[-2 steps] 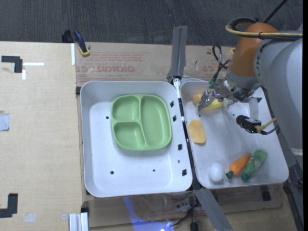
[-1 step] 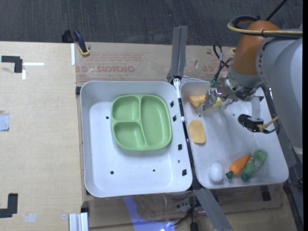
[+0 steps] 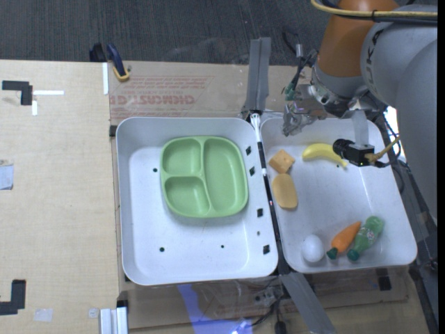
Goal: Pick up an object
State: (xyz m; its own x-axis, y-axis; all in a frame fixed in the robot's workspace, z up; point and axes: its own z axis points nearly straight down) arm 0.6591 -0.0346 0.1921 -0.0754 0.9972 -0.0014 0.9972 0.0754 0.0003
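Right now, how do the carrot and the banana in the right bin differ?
The carrot is orange with a green end; the banana is plain yellow. The carrot is straight, the banana curved. The carrot lies near the front beside a green bottle; the banana lies near the back, below the gripper. Both lie flat.

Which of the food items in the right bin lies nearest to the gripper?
The yellow banana: it lies at the bin's far end, just below the gripper, while the carrot and egg lie at the near end.
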